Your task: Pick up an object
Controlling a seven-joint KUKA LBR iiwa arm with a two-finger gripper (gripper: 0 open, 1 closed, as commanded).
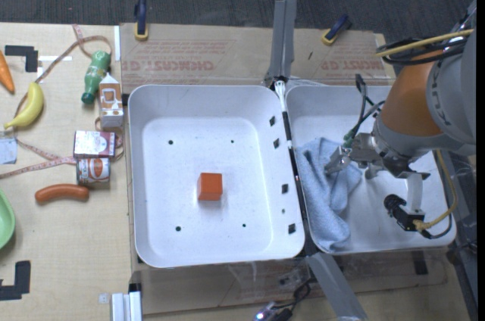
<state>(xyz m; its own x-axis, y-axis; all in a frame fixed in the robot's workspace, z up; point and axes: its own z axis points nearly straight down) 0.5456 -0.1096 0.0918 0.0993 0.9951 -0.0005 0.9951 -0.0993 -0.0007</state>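
The grey arm with its orange band was seen reaching into the right-hand shallow white bin (371, 96), its two-finger gripper (342, 160) poised over a crumpled pale blue cloth (326, 194) lying along that bin's left side. Whether the gripper was apart, together or clamped on the fabric could not be told, the tool being small and partly masked by the wrist.

The cloth was judged soft, light and limp; it would be expected to drape and slide rather than lift as one piece, so a raised fold near its upper edge was considered the best place for a pinch.

A small orange cube (210, 186) was seen near the middle of the left-hand white bin (144, 160), well apart from the tool. It was judged stiff and light, best taken across two opposite flat faces.

The bins were set side by side on a cardboard-covered bench (197, 58). Toy foods, among them a yellow banana (26, 107) and a green bottle (95, 75), were laid on the wooden surface (57, 251) at the left.
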